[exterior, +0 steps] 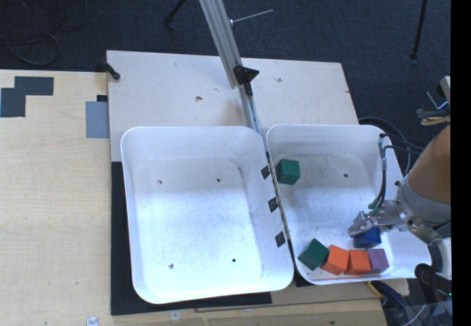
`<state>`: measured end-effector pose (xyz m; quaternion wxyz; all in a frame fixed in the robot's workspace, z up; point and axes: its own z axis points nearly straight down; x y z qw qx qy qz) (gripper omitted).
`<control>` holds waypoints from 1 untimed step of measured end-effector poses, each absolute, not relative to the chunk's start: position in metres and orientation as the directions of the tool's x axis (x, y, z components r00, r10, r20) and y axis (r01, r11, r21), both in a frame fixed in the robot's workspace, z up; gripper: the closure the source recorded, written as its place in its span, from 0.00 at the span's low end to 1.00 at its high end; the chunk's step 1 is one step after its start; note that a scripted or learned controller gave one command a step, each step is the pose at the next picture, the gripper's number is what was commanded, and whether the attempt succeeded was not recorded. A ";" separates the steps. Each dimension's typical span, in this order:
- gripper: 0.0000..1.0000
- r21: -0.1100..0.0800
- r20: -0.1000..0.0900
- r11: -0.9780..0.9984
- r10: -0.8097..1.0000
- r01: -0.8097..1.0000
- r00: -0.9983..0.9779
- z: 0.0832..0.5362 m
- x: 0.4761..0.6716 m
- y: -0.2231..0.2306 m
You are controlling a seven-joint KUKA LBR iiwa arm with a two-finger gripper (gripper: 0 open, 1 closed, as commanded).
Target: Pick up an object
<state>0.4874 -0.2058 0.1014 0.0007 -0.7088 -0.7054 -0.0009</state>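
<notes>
Four blocks (346,258) crowd the right bin's (324,140) near rim; the gripper (368,227) clamps a blue cube (368,238) just above them, open floor beyond.

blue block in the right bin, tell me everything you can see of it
The blue block is a small, dark blue cube-like piece, plain and solid in look. It lies low in the right bin, near that bin's right wall, just above the row of orange and purple blocks. The gripper sits right over it and hides its top, so its full shape and tilt are unclear. Whether it is gripped cannot be told.
</notes>
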 end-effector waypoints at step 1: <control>1.00 0.003 0.004 0.009 1.000 1.000 -0.009 0.197 0.497 -0.096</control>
